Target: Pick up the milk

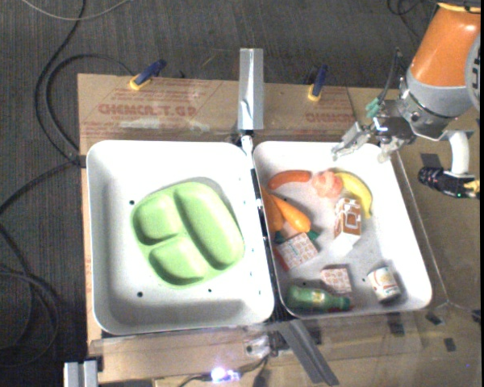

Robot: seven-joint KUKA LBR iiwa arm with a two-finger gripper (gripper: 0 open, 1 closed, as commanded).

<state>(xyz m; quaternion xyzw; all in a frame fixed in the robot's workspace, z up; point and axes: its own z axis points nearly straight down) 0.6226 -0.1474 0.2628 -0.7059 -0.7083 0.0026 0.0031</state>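
Observation:
The milk (348,217) is a small white and brown gable-top carton standing in the right bin (415,252), just below the banana. My gripper (361,149) hovers over the far rim of that bin, up and slightly right of the milk and well apart from it. Its two fingers are spread open with nothing between them. The grey arm with its orange band (445,43) comes in from the upper right.
Around the milk in the right bin lie a banana (358,190), a pink piece (327,183), a red sausage (289,178), a carrot (289,210), a checkered carton (297,249), a small box (336,278), a can (383,283) and a green bottle (318,299). The left bin (105,297) holds a green divided plate (187,231).

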